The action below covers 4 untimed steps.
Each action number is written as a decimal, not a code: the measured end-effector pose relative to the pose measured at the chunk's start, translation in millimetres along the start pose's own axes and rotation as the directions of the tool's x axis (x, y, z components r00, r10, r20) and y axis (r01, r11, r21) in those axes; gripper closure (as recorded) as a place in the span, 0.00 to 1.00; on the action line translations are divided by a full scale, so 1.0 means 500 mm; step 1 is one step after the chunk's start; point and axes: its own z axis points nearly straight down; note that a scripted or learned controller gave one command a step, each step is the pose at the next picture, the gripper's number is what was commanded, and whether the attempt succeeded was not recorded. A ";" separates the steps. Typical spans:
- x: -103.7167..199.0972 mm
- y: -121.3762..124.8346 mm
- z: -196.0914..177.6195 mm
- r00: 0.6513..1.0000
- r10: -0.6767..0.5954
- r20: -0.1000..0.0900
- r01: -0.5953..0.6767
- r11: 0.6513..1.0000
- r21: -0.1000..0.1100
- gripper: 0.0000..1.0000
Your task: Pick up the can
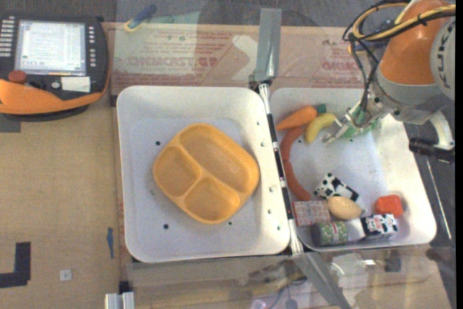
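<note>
Camera view: small green-labelled metal can (pixel 330 233) lies untouched, near bin corner; claw (pixel 344 128) spread, well apart, grasp undone.

Lighting's pretty even and bright, looks like diffuse overhead light with no hard shadows. The white bins (pixel 137 177) come out a bit washed, and the orange divided plate (pixel 206 171) only throws a faint soft shadow at its edge. The teach pendant's screen (pixel 47 47) glows pale and unreadable. Overall it's soft and low-res, with small items in the right bin (pixel 416 177) kinda mushy.
</note>
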 end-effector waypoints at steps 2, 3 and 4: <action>-0.029 -0.004 0.073 0.996 0.088 -0.003 -0.088 0.996 0.003 0.00; 0.025 -0.068 0.090 0.939 0.343 -0.002 -0.343 0.939 0.001 0.00; 0.023 -0.066 0.068 0.939 0.344 -0.002 -0.344 0.939 -0.004 1.00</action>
